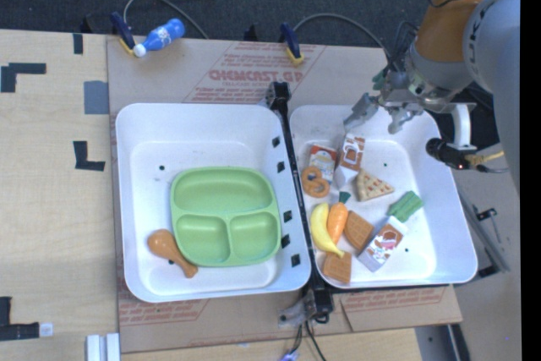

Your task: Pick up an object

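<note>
The tool, fingers apparently spread and holding nothing, hung over the right bin's far edge; the small carton stood just below-left, long axis upright.

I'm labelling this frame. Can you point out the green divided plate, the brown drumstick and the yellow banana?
green divided plate [225, 187]: camera view, top compartment's floor.
brown drumstick [163, 244]: camera view, its rounded meaty end.
yellow banana [320, 228]: camera view, its middle curve.
</note>
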You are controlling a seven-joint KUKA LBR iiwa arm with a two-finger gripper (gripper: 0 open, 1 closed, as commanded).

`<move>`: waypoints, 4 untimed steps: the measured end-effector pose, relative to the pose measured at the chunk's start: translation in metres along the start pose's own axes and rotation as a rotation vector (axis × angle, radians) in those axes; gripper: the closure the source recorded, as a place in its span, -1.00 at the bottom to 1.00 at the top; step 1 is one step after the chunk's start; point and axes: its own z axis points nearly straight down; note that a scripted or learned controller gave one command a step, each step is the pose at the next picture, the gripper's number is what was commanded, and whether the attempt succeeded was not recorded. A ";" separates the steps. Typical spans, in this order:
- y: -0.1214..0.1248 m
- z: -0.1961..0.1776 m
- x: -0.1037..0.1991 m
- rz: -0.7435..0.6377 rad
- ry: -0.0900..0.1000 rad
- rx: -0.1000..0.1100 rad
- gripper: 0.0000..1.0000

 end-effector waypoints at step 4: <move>-0.006 0.110 0.019 0.001 -0.002 -0.005 -1.00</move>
